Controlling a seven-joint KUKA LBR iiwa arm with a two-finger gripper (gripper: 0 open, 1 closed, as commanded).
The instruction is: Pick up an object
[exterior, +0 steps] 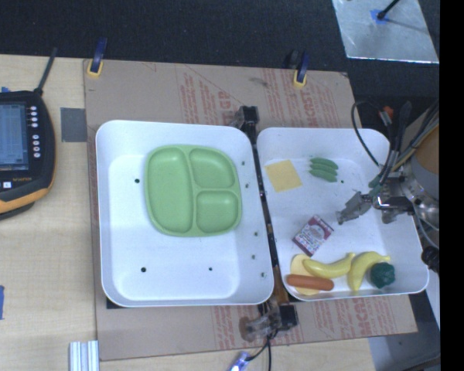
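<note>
I see two white bins on the tabletop (39,284). The left bin (124,284) holds one green divided plate (192,190). The right bin (356,141) holds one yellow slice (283,175), one green pod (323,168), one red packet (313,234), two bananas (329,267), one sausage (309,282) and one dark green piece (382,275). The jaws (354,209) hang over the right bin, above bare floor right of the packet, holding nothing; I cannot tell if they are apart.

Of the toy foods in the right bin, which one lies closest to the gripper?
The small red packet: it lies just lower-left of the gripper, while the pea pod, yellow slice and bananas sit farther off.
</note>
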